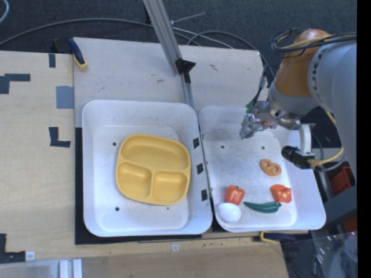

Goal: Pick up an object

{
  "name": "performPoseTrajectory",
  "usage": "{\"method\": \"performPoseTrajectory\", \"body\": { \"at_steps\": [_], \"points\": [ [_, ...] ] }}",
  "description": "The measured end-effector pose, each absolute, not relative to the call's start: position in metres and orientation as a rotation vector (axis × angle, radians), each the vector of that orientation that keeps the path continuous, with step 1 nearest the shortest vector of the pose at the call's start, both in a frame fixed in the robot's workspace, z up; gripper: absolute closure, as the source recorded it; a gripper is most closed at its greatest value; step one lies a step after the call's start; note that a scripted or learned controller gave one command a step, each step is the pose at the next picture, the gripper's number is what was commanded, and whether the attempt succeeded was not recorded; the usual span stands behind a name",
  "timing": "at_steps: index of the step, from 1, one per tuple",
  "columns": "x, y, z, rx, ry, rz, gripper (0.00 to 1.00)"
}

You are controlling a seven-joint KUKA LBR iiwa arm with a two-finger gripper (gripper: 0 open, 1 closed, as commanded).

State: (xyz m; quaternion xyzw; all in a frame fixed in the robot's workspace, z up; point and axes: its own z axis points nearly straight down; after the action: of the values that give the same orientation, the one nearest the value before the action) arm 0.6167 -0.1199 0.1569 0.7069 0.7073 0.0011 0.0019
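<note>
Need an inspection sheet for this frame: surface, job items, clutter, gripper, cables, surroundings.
Surface: two white bins, left bin and right bin, side by side on the bench.
Job's things: right bin holds pretzel, two red peppers, green chili, white egg.
Clutter: yellow divided plate in left bin.
Gripper: gripper over right bin's far end, holding nothing.
Cables: black cables behind bench.
Surroundings: metal pole, tape marks.

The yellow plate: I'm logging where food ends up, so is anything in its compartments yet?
Empty. All three compartments of the yellow plate show bare yellow.
</note>
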Motion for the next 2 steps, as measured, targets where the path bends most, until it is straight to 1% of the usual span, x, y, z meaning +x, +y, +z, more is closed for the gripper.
{"method": "performPoseTrajectory", "body": {
  "at_steps": [1,2],
  "points": [
    [0.617,-0.12,0.21,2.217,2.221,0.003,1.0],
    [0.6,-0.07,0.204,2.218,2.229,-0.002,1.0]
  ]
}}
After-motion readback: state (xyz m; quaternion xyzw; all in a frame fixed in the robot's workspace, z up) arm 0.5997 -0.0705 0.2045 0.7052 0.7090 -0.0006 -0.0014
